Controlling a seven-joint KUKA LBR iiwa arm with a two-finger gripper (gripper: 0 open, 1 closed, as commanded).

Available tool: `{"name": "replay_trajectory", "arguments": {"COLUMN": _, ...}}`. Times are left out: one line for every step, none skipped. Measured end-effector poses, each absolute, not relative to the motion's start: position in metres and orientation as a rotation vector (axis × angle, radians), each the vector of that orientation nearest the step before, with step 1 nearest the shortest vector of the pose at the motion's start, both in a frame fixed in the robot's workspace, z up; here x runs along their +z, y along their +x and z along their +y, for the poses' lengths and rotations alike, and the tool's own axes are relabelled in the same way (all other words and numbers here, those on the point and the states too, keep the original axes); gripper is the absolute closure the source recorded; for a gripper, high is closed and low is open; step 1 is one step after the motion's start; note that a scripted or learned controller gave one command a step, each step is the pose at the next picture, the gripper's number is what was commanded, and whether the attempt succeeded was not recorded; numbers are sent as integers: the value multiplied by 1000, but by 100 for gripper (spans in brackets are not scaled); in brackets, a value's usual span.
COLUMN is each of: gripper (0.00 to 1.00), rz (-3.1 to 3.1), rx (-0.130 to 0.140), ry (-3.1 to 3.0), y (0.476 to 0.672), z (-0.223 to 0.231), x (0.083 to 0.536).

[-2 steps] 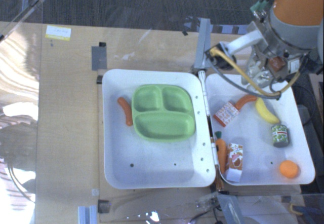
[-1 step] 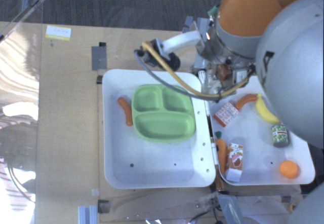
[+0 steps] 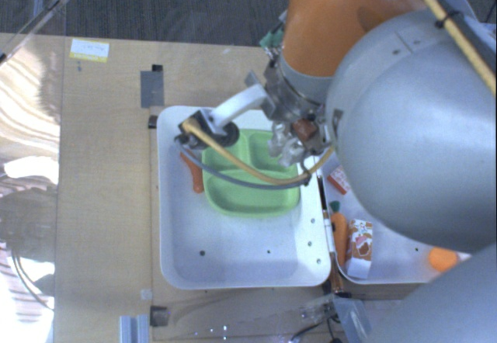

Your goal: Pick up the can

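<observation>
You've got the pincer [image 3: 286, 151] low over the far-right part of the green divided plastic tray [image 3: 256, 195], which sits in the far half of the left shallow white bin [image 3: 233, 256]. Pincer opening: can't tell from this angle. Can't say for sure which item is the can. Closest match is the small white-and-brown labelled container [image 3: 359, 248] lying in the near-left corner of the right white bin [image 3: 392, 270], well apart from the pincer. An orange carrot-shaped piece [image 3: 339, 226] lies just beside it.
</observation>
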State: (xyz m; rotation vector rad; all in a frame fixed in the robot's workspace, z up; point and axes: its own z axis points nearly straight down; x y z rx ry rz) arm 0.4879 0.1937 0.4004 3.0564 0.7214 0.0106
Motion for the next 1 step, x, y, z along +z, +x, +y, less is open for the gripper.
{"name": "replay_trajectory", "arguments": {"gripper": 0, "rz": 720, "rx": 12, "ry": 3057, "y": 488, "z": 193, "x": 401}}
